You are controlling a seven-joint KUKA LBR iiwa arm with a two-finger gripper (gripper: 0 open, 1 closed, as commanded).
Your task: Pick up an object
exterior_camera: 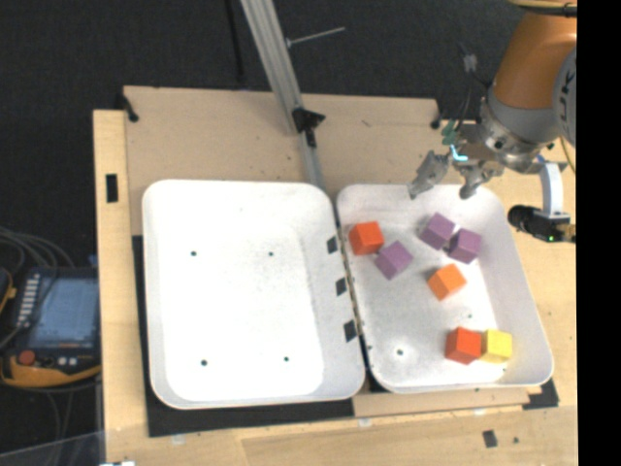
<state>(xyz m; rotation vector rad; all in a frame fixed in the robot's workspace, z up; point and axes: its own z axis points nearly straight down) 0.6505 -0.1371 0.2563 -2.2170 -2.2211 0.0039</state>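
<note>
Jaws stand spread apart with nothing between them; the gripper point(448, 181) hangs over the far rim of the right bin point(519, 289), above and just beyond the blocks. Contents of that bin, nearest first: one yellow cube point(499, 345) touching one red-orange cube point(466, 344) at the near right corner; one orange cube point(446, 281) alone in the middle; one purple cube point(393, 259) just beside a further orange cube point(366, 238) toward the divider; two more purple cubes, the right one point(465, 245) touching or nearly touching the left one point(438, 229), closest to the gripper. Left bin point(238, 289): bare white floor with a few dark specks. Beyond both bins: tan bench board point(369, 124) and a slanted grey metal rail point(272, 47). Far right: the arm's orange band point(536, 61) above the wrist. Handling, as a judgement: the cubes look small, rigid and light, probably wood or foam, with flat faces that suit a two-finger pinch across opposite sides. The lone middle orange cube offers free room on every side; the paired purple ones are nearer, but their contact leaves little space for a finger between them.
</note>
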